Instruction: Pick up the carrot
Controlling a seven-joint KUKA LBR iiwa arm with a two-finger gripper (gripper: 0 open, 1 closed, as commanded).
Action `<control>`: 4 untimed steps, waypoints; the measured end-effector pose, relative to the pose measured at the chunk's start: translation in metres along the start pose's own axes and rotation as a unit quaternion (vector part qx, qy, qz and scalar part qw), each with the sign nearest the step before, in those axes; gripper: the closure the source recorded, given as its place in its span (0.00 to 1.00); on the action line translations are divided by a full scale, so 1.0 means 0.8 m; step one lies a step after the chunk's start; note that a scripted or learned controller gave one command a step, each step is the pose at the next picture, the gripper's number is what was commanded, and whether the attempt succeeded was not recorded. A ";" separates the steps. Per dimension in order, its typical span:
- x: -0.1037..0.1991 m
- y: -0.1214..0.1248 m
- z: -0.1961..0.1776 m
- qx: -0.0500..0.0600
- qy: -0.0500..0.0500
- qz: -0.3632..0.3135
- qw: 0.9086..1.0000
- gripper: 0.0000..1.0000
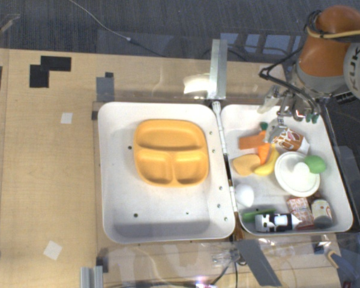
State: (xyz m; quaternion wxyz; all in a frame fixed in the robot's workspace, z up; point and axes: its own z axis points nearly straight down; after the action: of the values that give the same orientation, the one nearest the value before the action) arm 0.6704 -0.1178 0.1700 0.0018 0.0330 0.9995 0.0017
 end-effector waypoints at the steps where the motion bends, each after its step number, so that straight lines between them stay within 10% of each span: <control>1: 0.033 0.036 0.089 0.002 -0.006 0.028 1.000 0.00; 2: 0.030 0.039 0.074 0.001 -0.010 0.024 1.000 1.00; 3: 0.057 0.095 -0.024 0.001 -0.006 -0.116 0.993 1.00; 4: 0.000 0.027 -0.091 0.002 -0.006 -0.029 1.000 1.00</control>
State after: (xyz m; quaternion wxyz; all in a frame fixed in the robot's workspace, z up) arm 0.6713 -0.0961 0.2430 0.0077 0.0036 1.0000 -0.0007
